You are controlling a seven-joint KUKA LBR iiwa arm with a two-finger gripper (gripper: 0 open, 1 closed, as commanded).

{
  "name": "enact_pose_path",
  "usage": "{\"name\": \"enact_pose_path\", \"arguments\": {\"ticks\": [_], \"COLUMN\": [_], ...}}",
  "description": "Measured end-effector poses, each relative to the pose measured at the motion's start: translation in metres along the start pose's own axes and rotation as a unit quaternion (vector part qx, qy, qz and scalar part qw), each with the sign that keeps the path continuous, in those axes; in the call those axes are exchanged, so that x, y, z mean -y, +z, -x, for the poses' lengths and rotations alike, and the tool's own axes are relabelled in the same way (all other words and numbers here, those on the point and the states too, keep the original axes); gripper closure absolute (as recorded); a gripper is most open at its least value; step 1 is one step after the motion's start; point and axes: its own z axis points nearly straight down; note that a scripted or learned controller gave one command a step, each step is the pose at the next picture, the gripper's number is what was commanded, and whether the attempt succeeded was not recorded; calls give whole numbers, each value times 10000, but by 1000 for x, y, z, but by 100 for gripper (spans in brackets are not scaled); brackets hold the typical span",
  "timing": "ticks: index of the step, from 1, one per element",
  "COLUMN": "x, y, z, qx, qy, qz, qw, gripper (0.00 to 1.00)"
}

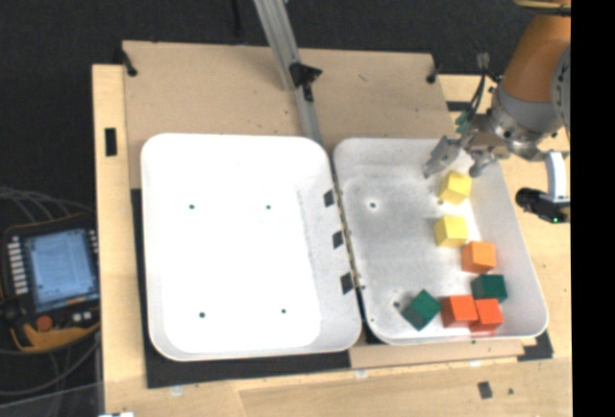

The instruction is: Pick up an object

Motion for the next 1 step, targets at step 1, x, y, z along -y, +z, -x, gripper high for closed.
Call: {"name": "enact_pose_path", "arguments": {"ticks": [1], "x": [-6], "y": [37], "z": [6], "qx": [29], "qy": [0], "qz": [91], "qw": [10000], "gripper": [0]}}
